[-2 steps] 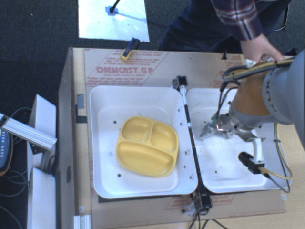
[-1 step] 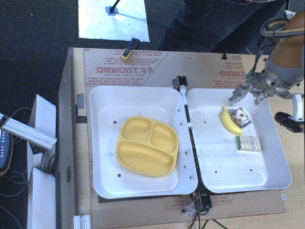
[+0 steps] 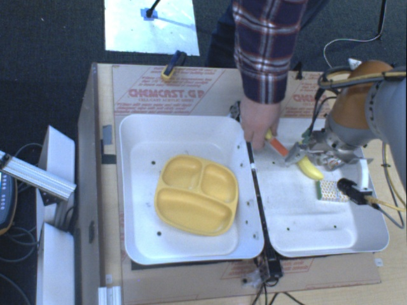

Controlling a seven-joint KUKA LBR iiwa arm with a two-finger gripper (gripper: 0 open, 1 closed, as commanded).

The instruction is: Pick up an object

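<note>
The bench is covered by a brown sheet printed with red lettering. Two shallow white bins are set on it side by side, their inner rims touching. The left bin is seen near the middle of the sheet, the right bin beside it toward the arm's side. A small black and yellow object is laid on the sheet near the far edge, well apart from the bins; what it is cannot be told.

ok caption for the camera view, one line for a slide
KUKA arm's gripper low in the right bin beside a banana, a person's hand reaching in; yellow divided plate in the left bin.
</note>
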